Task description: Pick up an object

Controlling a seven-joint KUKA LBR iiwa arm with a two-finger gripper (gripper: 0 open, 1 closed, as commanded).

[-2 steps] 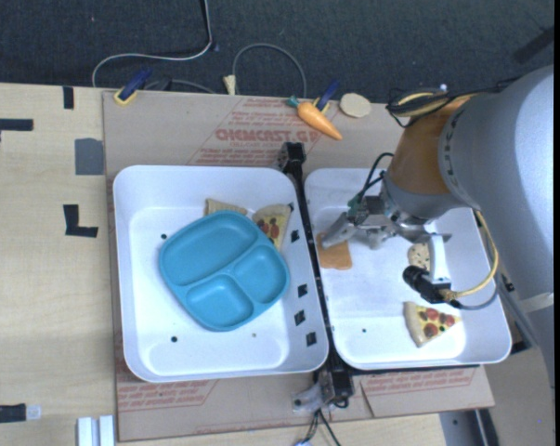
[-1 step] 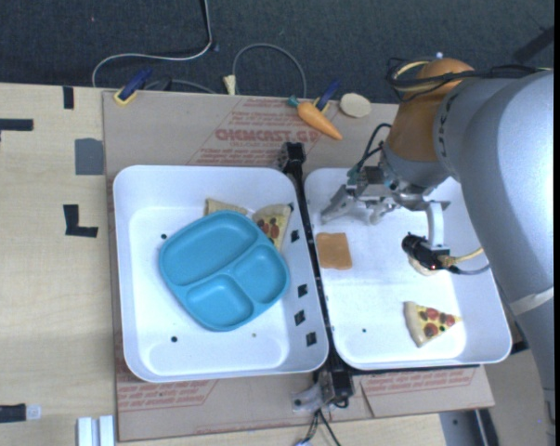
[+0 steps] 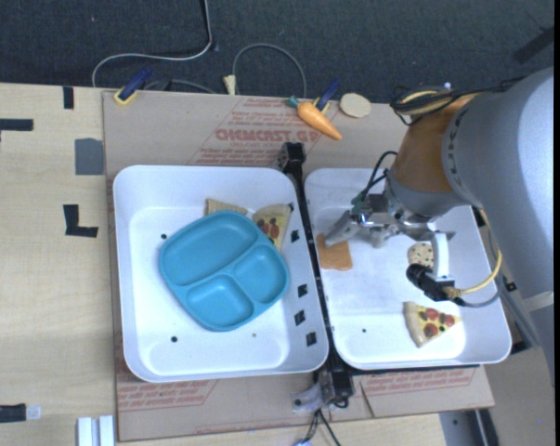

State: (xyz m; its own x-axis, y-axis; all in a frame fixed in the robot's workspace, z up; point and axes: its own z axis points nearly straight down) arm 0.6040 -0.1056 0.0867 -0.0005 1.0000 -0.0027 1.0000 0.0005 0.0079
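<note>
Pincer (image 3: 346, 233) above toast slice (image 3: 335, 254)

One fixed camera looks down at a slant on both bins (image 3: 131, 249).

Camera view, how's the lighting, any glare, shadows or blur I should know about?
Camera view: light is even and soft; the two shallow white bins look bright without blown-out glare; the blue three-compartment plastic tray casts a faint shadow; the big grey arm at right looks soft, being nearest the lens; small toy foods stay reasonably sharp.
</note>
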